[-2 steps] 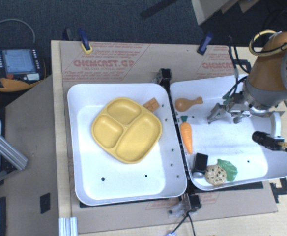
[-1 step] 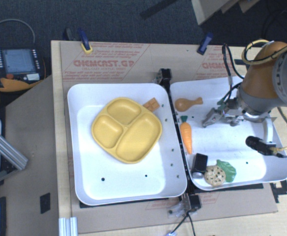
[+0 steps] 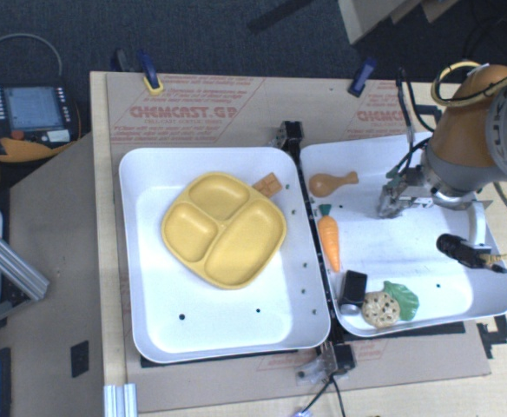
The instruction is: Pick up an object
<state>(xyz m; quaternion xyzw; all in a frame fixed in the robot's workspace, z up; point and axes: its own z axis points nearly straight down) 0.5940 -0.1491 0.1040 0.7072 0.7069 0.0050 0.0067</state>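
Note:
In the right bin lie a brown drumstick-shaped piece near the back left, an orange carrot along the left wall, a small black block, a round cookie and a green leafy piece at the front. My gripper hangs low over the middle back of this bin, right of the drumstick and apart from it. Nothing shows between its fingers.
The left bin holds a yellow divided plate with a small brown block at its back right edge. The arm comes in over the right bin's back right. A black clamp sits between the bins.

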